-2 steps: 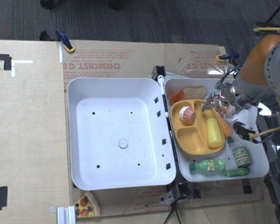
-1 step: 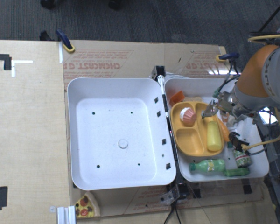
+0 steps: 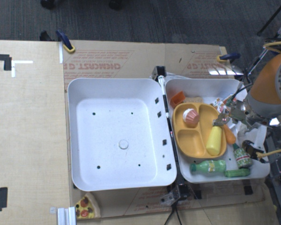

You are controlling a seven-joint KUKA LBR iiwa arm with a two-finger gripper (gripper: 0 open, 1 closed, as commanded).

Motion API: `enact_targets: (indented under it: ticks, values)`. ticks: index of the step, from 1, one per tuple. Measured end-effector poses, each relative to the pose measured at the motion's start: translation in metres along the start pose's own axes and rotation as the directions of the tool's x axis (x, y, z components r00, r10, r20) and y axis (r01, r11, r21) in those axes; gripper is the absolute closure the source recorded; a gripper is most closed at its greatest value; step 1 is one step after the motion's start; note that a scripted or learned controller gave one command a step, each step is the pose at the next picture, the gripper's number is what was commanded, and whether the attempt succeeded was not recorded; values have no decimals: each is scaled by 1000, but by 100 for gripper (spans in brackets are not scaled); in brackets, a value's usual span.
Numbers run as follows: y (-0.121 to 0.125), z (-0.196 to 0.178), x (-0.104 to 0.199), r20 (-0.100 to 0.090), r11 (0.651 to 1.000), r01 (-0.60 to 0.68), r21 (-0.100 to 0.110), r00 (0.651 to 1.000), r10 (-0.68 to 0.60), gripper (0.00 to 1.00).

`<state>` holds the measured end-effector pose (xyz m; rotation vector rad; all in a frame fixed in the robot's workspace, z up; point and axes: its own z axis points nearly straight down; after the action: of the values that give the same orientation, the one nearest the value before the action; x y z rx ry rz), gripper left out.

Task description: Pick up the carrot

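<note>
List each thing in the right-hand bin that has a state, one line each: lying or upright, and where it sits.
yellow tray: flat in the right bin.
cupcake: in the tray's upper compartment.
yellow bottle: lying in the tray.
carrot: lying beside the tray's right edge, not held.
green bottle: lying below the tray.
gripper: over the tray's right edge.

Left bin (image 3: 79, 125) holds one small white disc (image 3: 123, 145) near its centre. Right bin (image 3: 253, 172) holds a yellow divided tray (image 3: 193, 142) with a pink cupcake (image 3: 190, 117) in its upper compartment and a yellow bottle (image 3: 215, 141) lying across its right edge. End effector (image 3: 221, 120) low at the tray's right rim. Carrot (image 3: 230, 136) just beside the yellow bottle, partly hidden. Green bottle (image 3: 209, 167) lies below the tray. Worktop (image 3: 23, 149) has a pizza slice toy (image 3: 85, 207) below the left bin.
</note>
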<state>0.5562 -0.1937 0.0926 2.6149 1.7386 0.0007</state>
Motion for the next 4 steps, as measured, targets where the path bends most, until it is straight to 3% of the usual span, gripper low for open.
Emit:
enact_targets:
  ticks: [1,2,3,4]
  values:
    - [5,-18,6,-8,1000,8,-14,1000,-8,100]
    - [1,-11,2,-2,1000,5,0,1000,-5,0]
    - [39,1,9,-11,971,-237,19,971,238,0]
    - [-15,0,-12,-4,941,-339,8,941,339,0]
